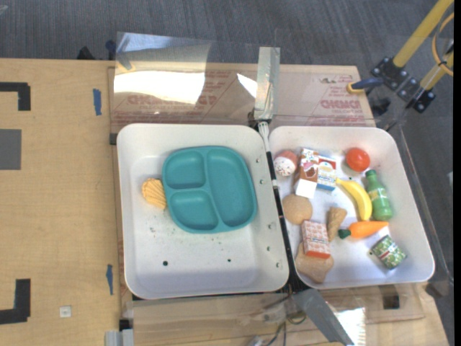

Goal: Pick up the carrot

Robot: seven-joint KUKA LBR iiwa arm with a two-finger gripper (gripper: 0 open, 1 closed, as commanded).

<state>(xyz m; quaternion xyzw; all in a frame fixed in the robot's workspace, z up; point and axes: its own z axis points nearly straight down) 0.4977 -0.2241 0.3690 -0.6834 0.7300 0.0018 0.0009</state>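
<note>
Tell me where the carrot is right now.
The carrot lies in the right bin, toward its lower right part, just below the banana and green bottle, with the small green packet beneath it.

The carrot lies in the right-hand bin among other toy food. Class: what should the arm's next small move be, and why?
Probably bring the jaws over the right bin, above the carrot. It lies flat, green end toward the ice-cream cone, close under the banana and beside the green bottle, so the descent needs care.
</note>
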